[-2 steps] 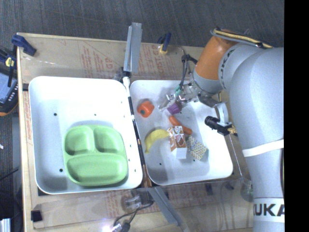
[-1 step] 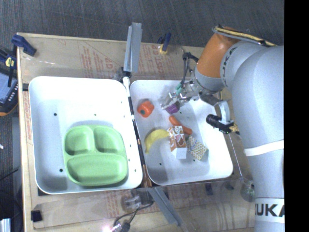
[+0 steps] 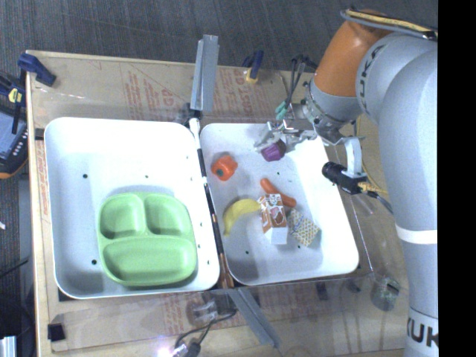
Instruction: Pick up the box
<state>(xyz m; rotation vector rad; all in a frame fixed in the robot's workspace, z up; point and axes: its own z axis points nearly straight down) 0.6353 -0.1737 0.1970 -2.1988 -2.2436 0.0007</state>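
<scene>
Dark carpet surrounds a wooden bench [image 3: 111, 88] that bears two white bins side by side. On the view's left, one bin [image 3: 67, 162] holds a green divided tray [image 3: 147, 238] in its near half. On the right, the other bin [image 3: 335, 251] holds the small items: an orange lump [image 3: 224, 166] near the dividing wall, a banana [image 3: 239, 213] below it, a carrot-like orange stick [image 3: 277, 192], the box [image 3: 274, 217] with printed sides standing just right of the banana and touching the stick's lower end, and a patterned packet [image 3: 303, 229] just beside the box on its right. The arm [image 3: 401, 117] comes in from the right, its orange band [image 3: 343, 58] above the wrist, and the gripper [image 3: 277, 138] sits over the far edge of the right bin. A purple object [image 3: 274, 152] lies right under its tip; whether the fingers are apart or closed on it cannot be told at this size. The box lies well apart from the gripper, nearer the camera and toward the bin's middle, untouched.
</scene>
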